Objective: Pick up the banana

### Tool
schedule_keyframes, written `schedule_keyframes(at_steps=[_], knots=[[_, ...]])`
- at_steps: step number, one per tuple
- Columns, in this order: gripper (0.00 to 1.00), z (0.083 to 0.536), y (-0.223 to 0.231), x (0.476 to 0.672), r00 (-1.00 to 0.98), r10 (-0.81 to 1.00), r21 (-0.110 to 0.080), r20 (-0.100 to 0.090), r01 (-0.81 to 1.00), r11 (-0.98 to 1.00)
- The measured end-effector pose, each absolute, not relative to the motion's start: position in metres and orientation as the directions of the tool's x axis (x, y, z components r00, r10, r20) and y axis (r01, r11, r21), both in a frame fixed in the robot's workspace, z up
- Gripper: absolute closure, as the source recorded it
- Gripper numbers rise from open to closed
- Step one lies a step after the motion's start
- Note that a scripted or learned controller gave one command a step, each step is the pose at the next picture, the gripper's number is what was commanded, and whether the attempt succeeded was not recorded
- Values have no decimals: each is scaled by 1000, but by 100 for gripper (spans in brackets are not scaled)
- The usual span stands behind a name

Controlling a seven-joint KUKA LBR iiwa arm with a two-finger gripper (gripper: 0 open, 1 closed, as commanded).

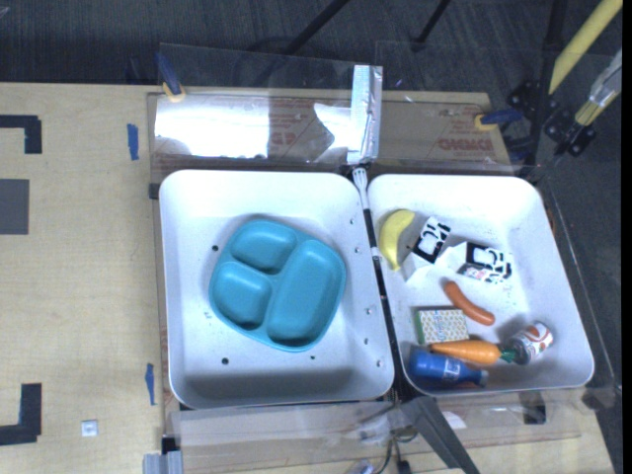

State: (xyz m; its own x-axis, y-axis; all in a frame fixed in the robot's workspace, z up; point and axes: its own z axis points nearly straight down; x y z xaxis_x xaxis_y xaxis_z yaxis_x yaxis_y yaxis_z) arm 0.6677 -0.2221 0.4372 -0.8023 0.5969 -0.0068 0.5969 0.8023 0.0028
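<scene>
The banana point(395, 237) is yellow and short. It lies in the right bin point(553, 265) at the far left corner, close to the wall shared with the left bin. A black-and-white patterned block point(431, 240) touches or nearly touches its right side.
A second black-and-white block point(486, 262), a red-orange sausage point(467, 302), a small speckled box point(441, 324), a carrot point(469, 352), a blue bottle point(444, 368) and a small red-and-white can point(534, 341) share the right bin. A teal divided tray point(278, 282) lies in the left bin point(188, 265).
</scene>
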Motion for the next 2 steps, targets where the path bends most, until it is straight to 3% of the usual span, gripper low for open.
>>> schedule_keyframes(at_steps=[1,2], knots=[[100,437,-205,650,-853,521,2,-6,521,853],[100,438,-223,652,-989,145,0,-11,145,989]])
